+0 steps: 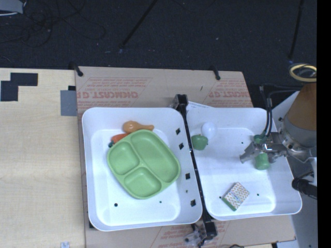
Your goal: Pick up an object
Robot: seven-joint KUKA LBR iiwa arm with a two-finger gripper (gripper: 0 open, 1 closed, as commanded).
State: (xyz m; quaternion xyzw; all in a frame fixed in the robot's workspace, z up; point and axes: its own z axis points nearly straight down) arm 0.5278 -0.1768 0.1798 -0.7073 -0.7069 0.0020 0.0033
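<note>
Hand (257,154) over right bin (279,205) beside green object (262,161), small box (236,196) nearby

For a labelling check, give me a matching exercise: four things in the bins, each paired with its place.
Things:
1. divided green plate
2. small patterned box
3. green round object
4. orange utensil

Places:
A. right bin, near front
B. left bin, middle
C. left bin, behind the plate
D. right bin, by the divider

Pairs: 1-B, 2-A, 3-D, 4-C
</note>
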